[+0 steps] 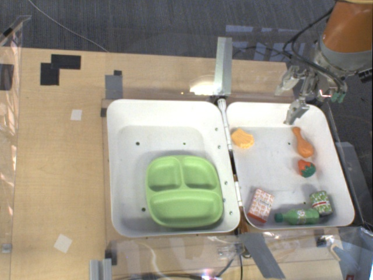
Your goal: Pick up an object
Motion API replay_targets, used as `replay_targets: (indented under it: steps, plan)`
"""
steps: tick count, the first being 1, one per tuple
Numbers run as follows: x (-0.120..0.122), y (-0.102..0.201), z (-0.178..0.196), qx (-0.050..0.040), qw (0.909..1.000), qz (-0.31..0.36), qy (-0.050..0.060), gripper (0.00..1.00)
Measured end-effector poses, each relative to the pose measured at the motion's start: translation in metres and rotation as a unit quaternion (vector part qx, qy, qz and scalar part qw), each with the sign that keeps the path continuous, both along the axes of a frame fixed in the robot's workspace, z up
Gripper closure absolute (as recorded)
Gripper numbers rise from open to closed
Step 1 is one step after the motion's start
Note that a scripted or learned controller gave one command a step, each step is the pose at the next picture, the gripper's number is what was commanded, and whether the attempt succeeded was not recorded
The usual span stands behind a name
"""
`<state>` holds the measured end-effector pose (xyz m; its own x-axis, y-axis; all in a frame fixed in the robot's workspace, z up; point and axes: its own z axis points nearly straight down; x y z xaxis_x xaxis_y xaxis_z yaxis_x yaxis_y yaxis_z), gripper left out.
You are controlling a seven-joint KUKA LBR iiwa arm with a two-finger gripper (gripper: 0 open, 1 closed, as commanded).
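- The pincer point(297, 107) hangs over the far edge of the right bin point(274, 156), nothing held; from here I cannot tell how far apart it stands, the metal parts blur together.
- Nearest below it lies an orange drumstick-shaped toy point(302, 142), thin handle end toward the arm, fat end toward the front. It looks like hard, smooth plastic: light, stiff and likely slippery. I would take it across the narrow neck, where a close grip fits.
- Just beside its fat end sits a small red and green piece point(306, 168), perhaps a strawberry; rounded, so it may roll out of a grip.
- Across the bin, near the dividing wall, a yellow-orange lump point(243, 138) lies alone, soft-edged and flattish.
- Along the front: a printed carton point(260, 205), boxy with flat sides that should clamp well; a green bottle point(298, 216) on its side; a green can point(320, 202) touching or just beside the bottle.
- The left bin point(125, 127) carries a glossy green divided tray point(185, 190), three compartments, wide and shallow.
- The table point(64, 174) is pale wood.
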<state>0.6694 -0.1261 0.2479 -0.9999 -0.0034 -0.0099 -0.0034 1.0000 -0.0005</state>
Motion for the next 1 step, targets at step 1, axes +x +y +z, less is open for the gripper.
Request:
replay_targets:
  steps: [1]
  plan:
    - [-0.0868,-0.0171,-0.0853,0.0017,0.9726,-0.232,0.003,0.00]
